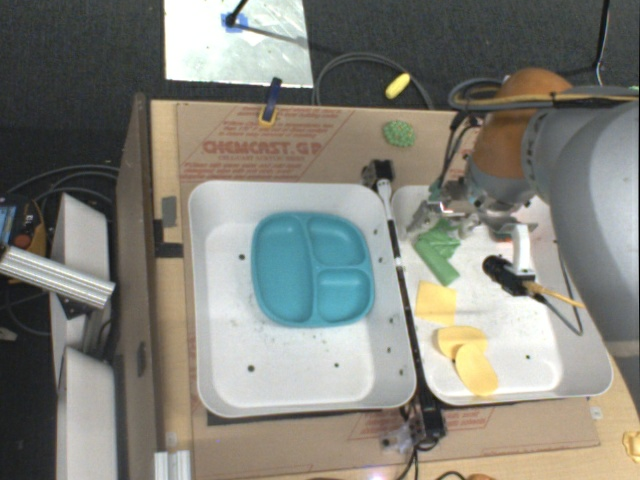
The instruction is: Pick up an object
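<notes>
Turquoise plastic divided plate (pixel 312 270) lies alone in the left white bin (pixel 215 368). In the right white bin (pixel 575 368), the gripper (pixel 446 218) hangs over a green flat block (pixel 437 253) for grasping; yellow pieces (pixel 465 353) lie nearer. I cannot tell its state.

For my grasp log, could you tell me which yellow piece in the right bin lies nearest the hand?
The squarish yellow piece, just below the green block; the two rounder ones lie farther from the hand.
</notes>
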Controlling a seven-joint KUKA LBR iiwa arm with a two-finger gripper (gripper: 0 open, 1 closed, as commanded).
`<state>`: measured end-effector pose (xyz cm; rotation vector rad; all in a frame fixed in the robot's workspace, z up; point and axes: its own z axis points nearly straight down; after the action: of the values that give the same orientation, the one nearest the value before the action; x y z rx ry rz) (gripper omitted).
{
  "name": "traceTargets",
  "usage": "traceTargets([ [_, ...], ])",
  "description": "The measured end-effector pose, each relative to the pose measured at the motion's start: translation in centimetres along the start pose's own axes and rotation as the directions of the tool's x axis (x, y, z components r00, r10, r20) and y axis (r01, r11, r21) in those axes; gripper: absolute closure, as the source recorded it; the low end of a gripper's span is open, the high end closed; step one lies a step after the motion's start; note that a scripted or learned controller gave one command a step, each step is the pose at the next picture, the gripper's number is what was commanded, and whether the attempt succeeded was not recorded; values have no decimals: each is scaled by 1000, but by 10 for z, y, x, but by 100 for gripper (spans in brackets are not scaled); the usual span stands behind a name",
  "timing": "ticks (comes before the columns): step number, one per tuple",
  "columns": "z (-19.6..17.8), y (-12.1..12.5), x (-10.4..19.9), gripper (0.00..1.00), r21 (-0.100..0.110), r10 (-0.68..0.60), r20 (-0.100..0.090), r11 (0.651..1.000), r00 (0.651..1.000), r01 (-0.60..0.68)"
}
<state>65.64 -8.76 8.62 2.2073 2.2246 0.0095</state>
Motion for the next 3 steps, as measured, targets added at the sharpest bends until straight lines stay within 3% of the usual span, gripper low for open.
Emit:
traceTargets([
  [2, 1, -46, -9, 0, 10, 7, -1, 1000, 1000, -7],
  [3, 0, 15, -6, 0, 5, 2, 0, 1000, 1000, -2],
])
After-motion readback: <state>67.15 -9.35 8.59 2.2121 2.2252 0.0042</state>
